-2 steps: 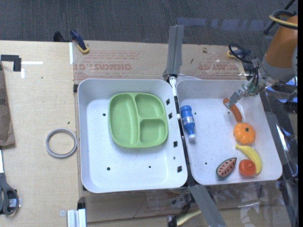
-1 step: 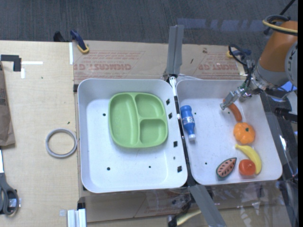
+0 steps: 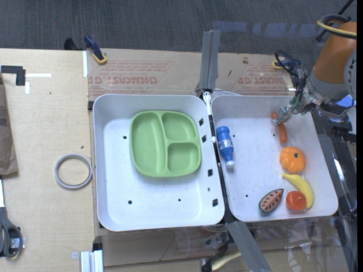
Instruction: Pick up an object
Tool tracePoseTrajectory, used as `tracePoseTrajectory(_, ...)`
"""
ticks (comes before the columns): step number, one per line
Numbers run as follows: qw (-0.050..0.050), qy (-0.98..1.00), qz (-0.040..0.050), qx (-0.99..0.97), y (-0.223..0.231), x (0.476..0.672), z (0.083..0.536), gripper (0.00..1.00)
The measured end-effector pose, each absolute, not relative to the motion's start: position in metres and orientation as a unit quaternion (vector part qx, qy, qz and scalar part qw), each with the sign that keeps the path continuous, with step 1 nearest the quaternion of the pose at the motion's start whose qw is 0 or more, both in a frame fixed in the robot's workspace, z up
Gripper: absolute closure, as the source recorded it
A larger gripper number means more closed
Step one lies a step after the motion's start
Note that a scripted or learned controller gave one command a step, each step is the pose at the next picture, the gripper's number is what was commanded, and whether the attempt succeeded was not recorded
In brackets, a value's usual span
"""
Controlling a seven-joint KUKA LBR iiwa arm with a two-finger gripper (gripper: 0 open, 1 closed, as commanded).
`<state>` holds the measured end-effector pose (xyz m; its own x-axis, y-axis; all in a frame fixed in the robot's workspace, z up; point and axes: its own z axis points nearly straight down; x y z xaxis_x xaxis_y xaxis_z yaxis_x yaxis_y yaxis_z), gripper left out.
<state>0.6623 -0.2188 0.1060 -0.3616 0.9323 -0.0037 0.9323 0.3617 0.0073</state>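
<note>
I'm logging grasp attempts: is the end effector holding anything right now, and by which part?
It cannot be told. The end effector sits at the upper end of the small orange carrot-shaped toy, but no grip is visible.

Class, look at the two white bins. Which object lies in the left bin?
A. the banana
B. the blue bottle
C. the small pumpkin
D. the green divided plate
D. The green plate lies in the left bin, while the bottle, banana and pumpkin all lie in the right bin.

Wooden bench (image 3: 45, 123), two white bins (image 3: 113, 208), tape ring (image 3: 73, 170), scissors (image 3: 10, 238)
</note>
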Motion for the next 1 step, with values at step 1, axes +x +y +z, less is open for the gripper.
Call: tracePoseTrajectory(1,0.001,0.767,-0.0003,0.642,-0.1824,0.6583,0.2361,1.00)
